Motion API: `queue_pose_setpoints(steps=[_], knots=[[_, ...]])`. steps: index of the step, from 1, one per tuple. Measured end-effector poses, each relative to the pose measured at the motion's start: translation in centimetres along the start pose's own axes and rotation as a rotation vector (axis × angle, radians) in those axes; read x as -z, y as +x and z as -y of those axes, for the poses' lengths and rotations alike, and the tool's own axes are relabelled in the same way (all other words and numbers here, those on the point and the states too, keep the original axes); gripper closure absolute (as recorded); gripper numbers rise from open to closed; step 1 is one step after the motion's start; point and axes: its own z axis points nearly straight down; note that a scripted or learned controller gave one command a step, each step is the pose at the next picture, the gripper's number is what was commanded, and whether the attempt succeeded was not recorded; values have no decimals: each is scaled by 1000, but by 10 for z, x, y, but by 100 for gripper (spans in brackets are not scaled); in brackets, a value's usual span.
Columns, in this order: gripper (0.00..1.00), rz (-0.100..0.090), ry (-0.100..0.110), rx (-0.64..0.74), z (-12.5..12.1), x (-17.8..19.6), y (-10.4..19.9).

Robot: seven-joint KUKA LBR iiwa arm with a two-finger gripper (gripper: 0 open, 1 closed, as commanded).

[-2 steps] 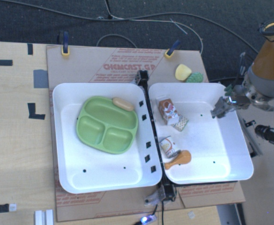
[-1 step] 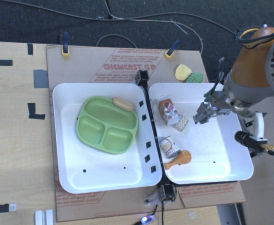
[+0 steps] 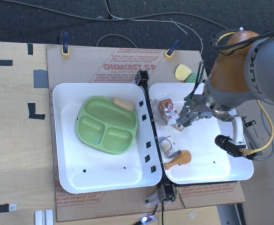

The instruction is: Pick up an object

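Risk noted first: tool (image 3: 182, 121) low in the right bin (image 3: 230, 172), right beside a small red-and-white carton (image 3: 167, 110); a descent slightly off line likely to clip the carton's edge and tip or shove it toward the divider (image 3: 148, 125) instead of straddling it. Carton lying tilted rather than square to the bin wall, so a slip on closing also plausible. Second hazard: crinkled clear wrapper (image 3: 167, 145) and a brown chicken-leg-shaped toy (image 3: 178, 159) near the bin's lower left; little room for a pushed object to go before jamming against these or the divider. Cable loops by the wrist at the right, near the bin rim; snagging possible on a quick retreat. Tool state: cannot tell, tip too dark and blurred against the white floor to judge. Nothing seen held. Most probable target, judged from position alone: the carton, lying in the upper left of the right bin, just to the left of and slightly above the tool tip, touching or nearly touching; contact not resolvable. Left bin (image 3: 66, 172): green divided plate (image 3: 104, 125) with a tan oblong piece (image 3: 123, 104) on its upper rim, well apart from the tool. Yellow block (image 3: 183, 71) on the surface beyond the right bin.
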Motion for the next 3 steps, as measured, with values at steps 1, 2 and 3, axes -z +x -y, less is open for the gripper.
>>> queue_pose_setpoints(steps=[1, 2, 3], knots=[[100, -1, -1, 1, 14, 10, 52], [100, 0, 1, 1, 33, 0, 106], [100, 0, -1, 2, 35, 10, 158]])
